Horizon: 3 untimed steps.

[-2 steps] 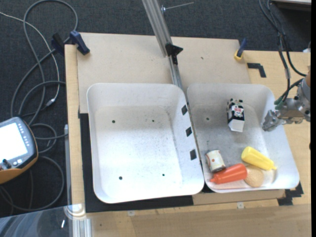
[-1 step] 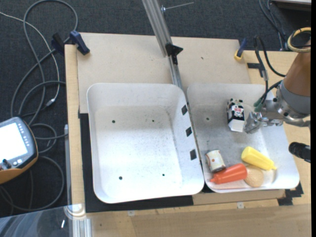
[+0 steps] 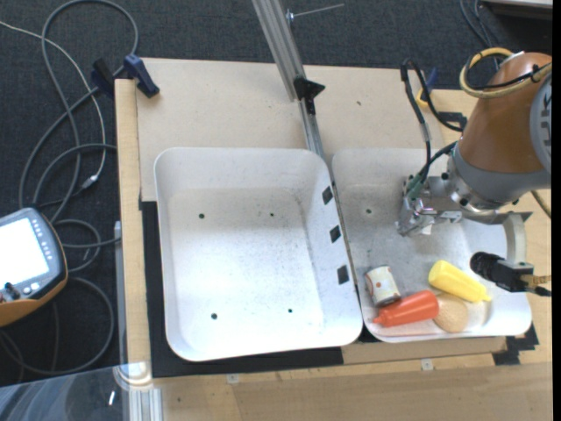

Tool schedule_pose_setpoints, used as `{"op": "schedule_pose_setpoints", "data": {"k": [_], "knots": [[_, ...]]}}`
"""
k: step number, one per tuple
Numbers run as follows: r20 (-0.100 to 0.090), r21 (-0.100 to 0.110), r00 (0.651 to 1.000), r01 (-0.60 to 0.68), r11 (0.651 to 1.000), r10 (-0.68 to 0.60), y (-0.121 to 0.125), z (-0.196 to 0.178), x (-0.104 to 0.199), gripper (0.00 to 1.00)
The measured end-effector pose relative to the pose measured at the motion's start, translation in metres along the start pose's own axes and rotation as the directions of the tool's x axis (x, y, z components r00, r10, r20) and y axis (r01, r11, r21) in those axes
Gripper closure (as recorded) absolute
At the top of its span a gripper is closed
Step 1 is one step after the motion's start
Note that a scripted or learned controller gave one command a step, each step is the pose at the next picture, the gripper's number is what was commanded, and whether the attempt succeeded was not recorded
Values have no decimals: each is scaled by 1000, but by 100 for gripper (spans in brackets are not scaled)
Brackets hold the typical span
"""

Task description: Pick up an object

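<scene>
In the right bin (image 3: 372, 178) several small objects lie along the near edge: a yellow corn-like piece (image 3: 458, 281), an orange-red carrot-shaped piece (image 3: 406, 310), a tan rounded piece (image 3: 452, 316) and a small white can with a red band (image 3: 382, 284). My gripper (image 3: 419, 217) hangs over the middle of this bin, above and behind the objects, under the orange band of the arm (image 3: 504, 130). Nothing shows between its fingers.
The left bin (image 3: 175, 178) sits beside the right one, sharing a divider with black clips (image 3: 334, 232). A metal pole (image 3: 276, 38) slants in from the top. Cables and a teach pendant (image 3: 26, 266) lie on the floor at the left.
</scene>
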State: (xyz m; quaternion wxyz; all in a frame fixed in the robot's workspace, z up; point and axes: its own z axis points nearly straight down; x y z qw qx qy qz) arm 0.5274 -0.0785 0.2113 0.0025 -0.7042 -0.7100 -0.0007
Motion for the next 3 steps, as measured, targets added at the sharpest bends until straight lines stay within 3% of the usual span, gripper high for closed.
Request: {"op": "schedule_pose_setpoints", "data": {"k": [3], "knots": [[1, -3, 1000, 1, 1000, -1, -13, -6, 170, 100]]}}
